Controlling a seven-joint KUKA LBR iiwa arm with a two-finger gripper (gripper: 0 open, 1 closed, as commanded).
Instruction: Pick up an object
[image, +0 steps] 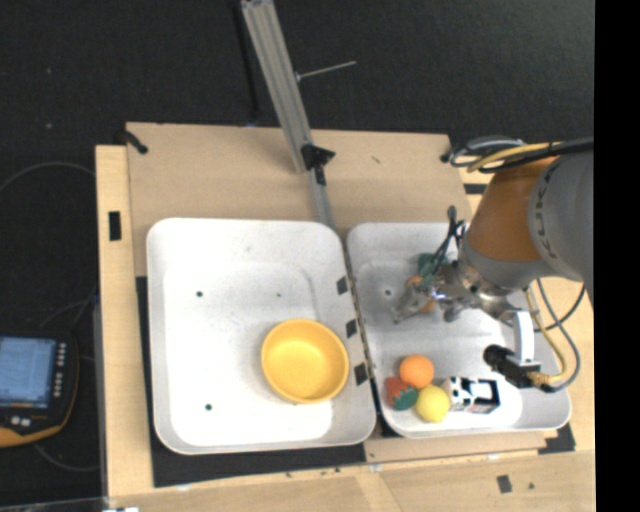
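From the camera view, the grey arm (520, 235) is seen reaching in from the right over the right bin (385, 250). The end effector (432, 295) hangs above that bin's upper middle; whether it is apart or together cannot be told. An orange ball (417, 371), a yellow ball (433, 404) and a black-and-white object (472, 394) lie clustered near the bin's lower edge. A yellow bowl (304, 360) sits in the left bin (200, 260).
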